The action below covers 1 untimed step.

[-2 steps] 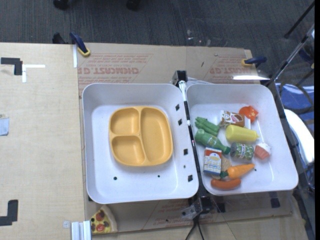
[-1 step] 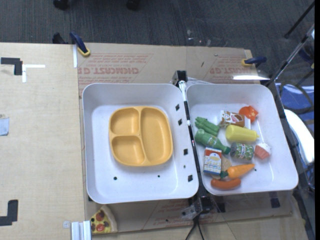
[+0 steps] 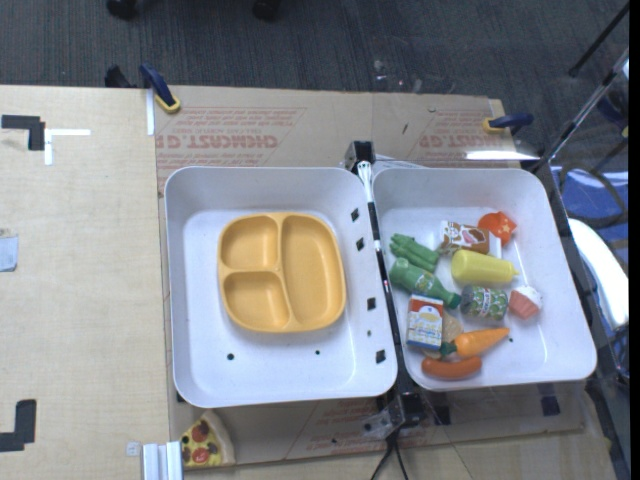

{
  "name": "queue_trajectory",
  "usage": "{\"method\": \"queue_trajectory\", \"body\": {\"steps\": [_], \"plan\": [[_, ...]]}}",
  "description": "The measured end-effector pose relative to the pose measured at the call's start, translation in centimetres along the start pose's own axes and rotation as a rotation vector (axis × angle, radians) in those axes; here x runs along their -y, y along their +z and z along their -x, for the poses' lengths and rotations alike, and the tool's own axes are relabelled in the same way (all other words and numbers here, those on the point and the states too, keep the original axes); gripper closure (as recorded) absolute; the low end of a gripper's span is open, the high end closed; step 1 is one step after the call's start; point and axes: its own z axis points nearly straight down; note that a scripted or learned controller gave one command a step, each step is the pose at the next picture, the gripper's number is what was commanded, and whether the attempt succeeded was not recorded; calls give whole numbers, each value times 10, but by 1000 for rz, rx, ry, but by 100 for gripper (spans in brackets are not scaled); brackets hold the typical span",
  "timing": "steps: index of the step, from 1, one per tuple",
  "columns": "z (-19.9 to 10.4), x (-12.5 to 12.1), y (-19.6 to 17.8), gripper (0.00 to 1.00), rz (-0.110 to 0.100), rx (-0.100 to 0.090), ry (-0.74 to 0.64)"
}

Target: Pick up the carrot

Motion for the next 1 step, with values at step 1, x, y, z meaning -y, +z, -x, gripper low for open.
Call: {"method": "queue_trajectory", "body": {"steps": [1], "plan": [[0, 0, 0, 0, 0, 0, 0]]}}
